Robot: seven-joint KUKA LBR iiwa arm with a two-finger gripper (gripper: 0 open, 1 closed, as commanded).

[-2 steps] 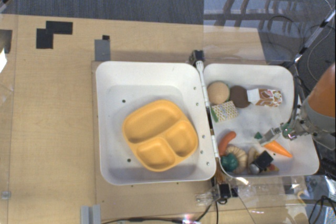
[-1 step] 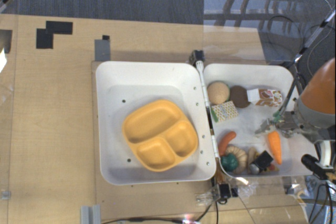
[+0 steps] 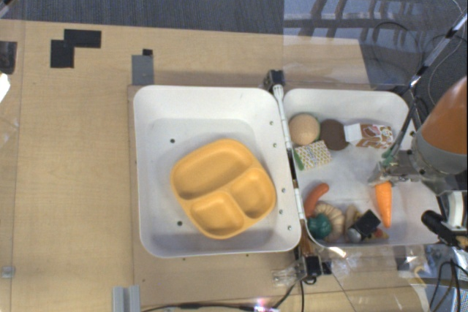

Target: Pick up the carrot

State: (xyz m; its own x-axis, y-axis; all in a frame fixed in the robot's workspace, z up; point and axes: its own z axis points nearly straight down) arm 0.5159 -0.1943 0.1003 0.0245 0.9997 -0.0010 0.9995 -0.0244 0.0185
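Note:
The carrot (image 3: 384, 204) is a short orange cone in the right bin (image 3: 351, 164), near its right wall, with its wide end pointing to the back. My gripper (image 3: 388, 173) is right at that wide end, reaching in from the right edge below the orange band of the arm. The gripper's body overlaps the top of the carrot, so the contact between them is hidden.
The right bin also holds a beige ball (image 3: 304, 128), a brown round piece (image 3: 333, 134), a patterned packet (image 3: 374, 135), a green-and-white box (image 3: 312, 155), a red-orange piece (image 3: 316, 197) and a cluster of small toys (image 3: 344, 221). A yellow divided plate (image 3: 221, 188) lies in the left bin (image 3: 153, 157).

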